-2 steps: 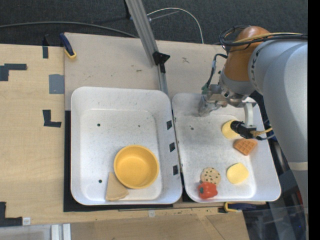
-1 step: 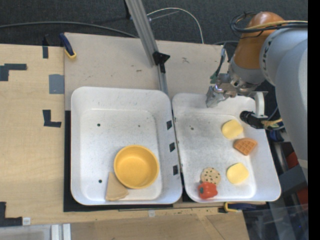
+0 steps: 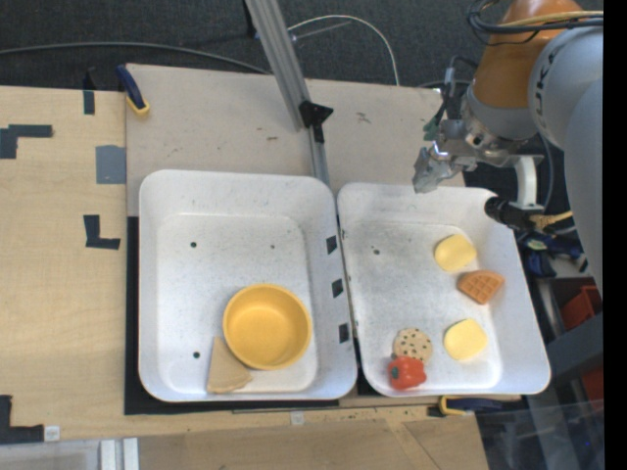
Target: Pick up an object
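Judged from how things lie, the task is at its very start: nothing is lifted, and every candidate object rests in a bin. The metal two-finger tool [image 3: 428, 178] hangs at the far rim of the right-hand shallow white plastic bin [image 3: 519, 360], carrying nothing; at this size I cannot tell whether it is apart or together. Choosing an object, descending, closing and lifting are all left to do.

Taking that right-hand bin as the landmark, its floor is speckled and matte, its corners rounded. Inside it, nearest the tool, lies a pale yellow rounded block [image 3: 455, 253] with a smooth, soft-edged look. Just beside that, toward the bin's right wall, sits an orange waffle-shaped piece [image 3: 480, 286] with a gridded face. Nearer the front rim are a second pale yellow rounded block [image 3: 464, 340], a flat round cookie with dark chips [image 3: 412, 343], and, touching the cookie, a glossy red toy fruit with a green top [image 3: 407, 372].

Left of that bin, the neighbouring white bin [image 3: 167, 204] holds a smooth yellow round bowl [image 3: 266, 325], upright, overlapping a tan wedge-shaped flat piece [image 3: 226, 372]. Both bins rest on the pale surface [image 3: 216, 116].
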`<action>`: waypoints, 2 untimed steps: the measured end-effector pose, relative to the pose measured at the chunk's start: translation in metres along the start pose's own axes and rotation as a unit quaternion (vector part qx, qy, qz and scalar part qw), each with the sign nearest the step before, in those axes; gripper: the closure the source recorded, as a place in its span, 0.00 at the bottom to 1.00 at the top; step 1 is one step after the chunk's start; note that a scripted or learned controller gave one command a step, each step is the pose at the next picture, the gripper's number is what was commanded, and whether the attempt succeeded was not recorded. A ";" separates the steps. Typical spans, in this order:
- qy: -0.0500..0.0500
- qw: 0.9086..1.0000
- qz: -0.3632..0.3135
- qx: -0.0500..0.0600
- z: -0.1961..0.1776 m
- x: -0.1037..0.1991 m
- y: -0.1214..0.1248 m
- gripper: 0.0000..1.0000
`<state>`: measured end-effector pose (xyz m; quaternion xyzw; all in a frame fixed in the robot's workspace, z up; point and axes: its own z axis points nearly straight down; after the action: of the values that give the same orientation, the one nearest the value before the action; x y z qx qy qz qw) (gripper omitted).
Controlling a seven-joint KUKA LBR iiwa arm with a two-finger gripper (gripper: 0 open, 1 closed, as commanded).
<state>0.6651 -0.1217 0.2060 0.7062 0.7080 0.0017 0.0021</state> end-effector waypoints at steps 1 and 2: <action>0.000 1.000 0.001 0.002 -0.016 0.000 0.001 1.00; 0.001 1.000 -0.002 0.003 -0.016 0.064 -0.010 1.00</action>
<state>0.6553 -0.0572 0.2219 0.7046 0.7096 0.0002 -0.0011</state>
